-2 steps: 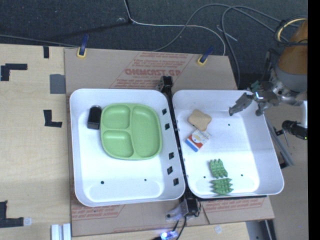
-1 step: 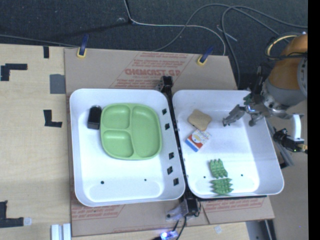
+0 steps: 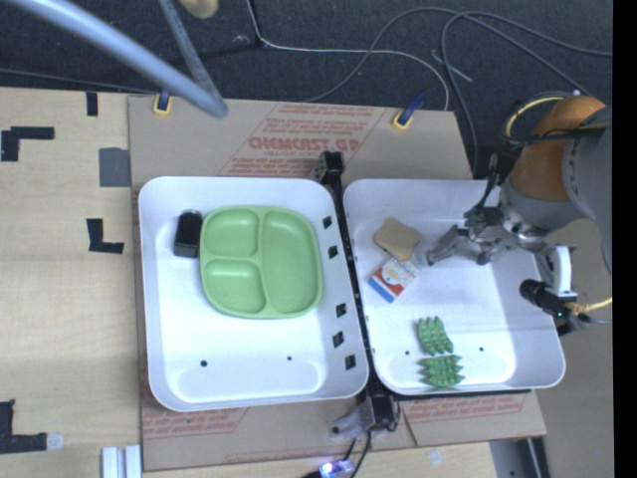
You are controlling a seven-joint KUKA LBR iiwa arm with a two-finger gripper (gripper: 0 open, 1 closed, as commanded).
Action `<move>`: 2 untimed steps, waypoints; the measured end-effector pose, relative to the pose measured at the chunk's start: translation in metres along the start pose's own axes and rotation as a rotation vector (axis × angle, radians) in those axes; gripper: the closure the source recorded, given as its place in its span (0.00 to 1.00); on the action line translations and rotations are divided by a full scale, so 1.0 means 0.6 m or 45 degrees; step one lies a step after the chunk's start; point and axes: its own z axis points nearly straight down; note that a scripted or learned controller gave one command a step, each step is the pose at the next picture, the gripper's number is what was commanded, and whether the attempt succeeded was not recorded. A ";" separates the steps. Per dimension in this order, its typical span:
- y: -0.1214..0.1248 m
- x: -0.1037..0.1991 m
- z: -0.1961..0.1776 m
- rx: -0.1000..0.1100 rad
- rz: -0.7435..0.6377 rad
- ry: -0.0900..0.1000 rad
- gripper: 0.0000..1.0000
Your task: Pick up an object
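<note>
In the right bin (image 3: 518, 366) lie a tan block (image 3: 396, 237), a small white box with red and blue print (image 3: 392, 279) just below it, and two green ridged pieces (image 3: 436, 352) near the front wall. My gripper (image 3: 460, 256) hangs over the bin's upper right part, to the right of the tan block and apart from it. It is open, with nothing between its fingers. The left bin (image 3: 239, 381) holds a green divided plate (image 3: 263, 262) and a small black object (image 3: 187, 233) beside the plate's left edge.
A black divider with clips (image 3: 343, 267) runs between the two bins. The grey arm with its orange band (image 3: 557, 137) comes in at the right edge. Cables lie on the dark floor behind the bench. A blurred grey bar (image 3: 109, 38) crosses the top left.
</note>
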 end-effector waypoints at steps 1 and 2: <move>0.002 0.001 -0.023 -0.005 -0.001 0.000 1.00; -0.001 0.019 -0.114 -0.010 0.001 0.001 1.00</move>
